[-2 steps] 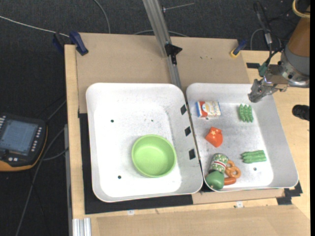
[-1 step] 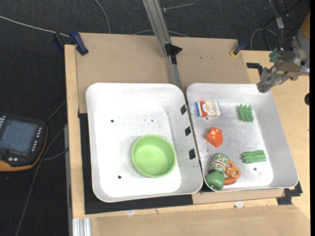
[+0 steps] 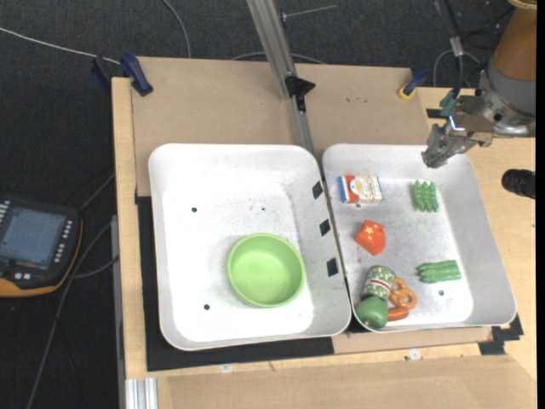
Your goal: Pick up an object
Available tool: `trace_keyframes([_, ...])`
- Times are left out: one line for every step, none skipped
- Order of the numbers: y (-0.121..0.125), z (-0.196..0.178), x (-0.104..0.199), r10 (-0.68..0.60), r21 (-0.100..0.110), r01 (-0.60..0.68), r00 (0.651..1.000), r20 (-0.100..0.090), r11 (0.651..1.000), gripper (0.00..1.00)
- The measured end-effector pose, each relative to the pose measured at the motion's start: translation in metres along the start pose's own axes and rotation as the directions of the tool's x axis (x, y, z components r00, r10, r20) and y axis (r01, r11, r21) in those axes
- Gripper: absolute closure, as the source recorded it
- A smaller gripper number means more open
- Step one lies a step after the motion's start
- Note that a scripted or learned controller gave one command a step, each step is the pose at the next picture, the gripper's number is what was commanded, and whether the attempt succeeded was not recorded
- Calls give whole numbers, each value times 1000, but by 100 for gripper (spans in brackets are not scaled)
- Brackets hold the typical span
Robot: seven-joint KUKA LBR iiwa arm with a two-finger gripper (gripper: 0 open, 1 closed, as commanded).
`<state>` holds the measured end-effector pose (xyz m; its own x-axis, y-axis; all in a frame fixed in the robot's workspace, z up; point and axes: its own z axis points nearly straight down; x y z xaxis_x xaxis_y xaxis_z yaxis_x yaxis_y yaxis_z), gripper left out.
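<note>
From the camera view, the table (image 3: 213, 100) carries two shallow white bins side by side, and the arm comes in from three o'clock with its gripper (image 3: 438, 153) hanging over the twelve-to-one o'clock rim of the right bin (image 3: 485, 254); whether the jaws are spread or pressed together cannot be told at this angle, and nothing shows between them. The right bin holds the things to pick. A small red, white and blue carton (image 3: 359, 189) lies near the bin's eleven o'clock, a dark green ridged piece (image 3: 425, 196) sits at about one o'clock, just below the gripper and apart from it, and an orange-red pepper-like toy (image 3: 371, 237) rests near the middle. A second green ridged piece (image 3: 439, 271) lies toward four o'clock. At seven o'clock a cluster (image 3: 383, 295) of a patterned green item, an orange pretzel-shaped ring and a green rounded piece lies bunched together against the bin's rim. The left bin (image 3: 170, 228) holds a light green bowl (image 3: 266, 269) at its five o'clock. A slanted metal rail (image 3: 272, 32) crosses the table at twelve o'clock, ending between the bins.
</note>
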<state>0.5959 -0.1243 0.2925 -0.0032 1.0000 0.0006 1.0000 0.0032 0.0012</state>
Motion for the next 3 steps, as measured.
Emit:
trace_keyframes([-14,18,45,0,2,0,1000,-1,1000,100])
trace_keyframes([-30,35,92,-1,2,1,1000,0,1000,100])
trace_keyframes([-43,50,142,-2,2,2,1000,0,1000,100])
